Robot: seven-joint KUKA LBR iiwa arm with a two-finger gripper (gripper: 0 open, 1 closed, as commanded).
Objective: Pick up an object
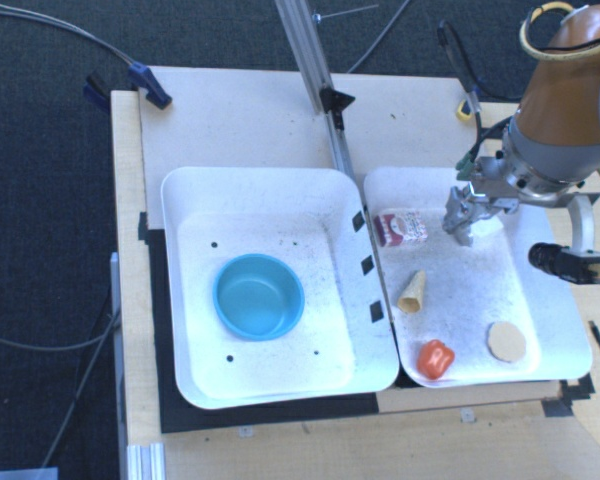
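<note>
Red-and-white packet (401, 228), lying flat, near gripper (463, 226)

A round blue plastic bowl (259, 296) sits in the left shallow white bin (195, 368). In the right white bin (560, 363) lie a small red-and-white packet (401, 229), a tan cone (412, 291), a red pepper-like toy (435, 359) and a beige round disc (506, 342). The grey two-finger gripper (463, 225) hangs over this bin's far part, just right of the packet.

Robotics lab — bench (230, 118), twin white bins (195, 208), loose cables (40, 23)
</note>
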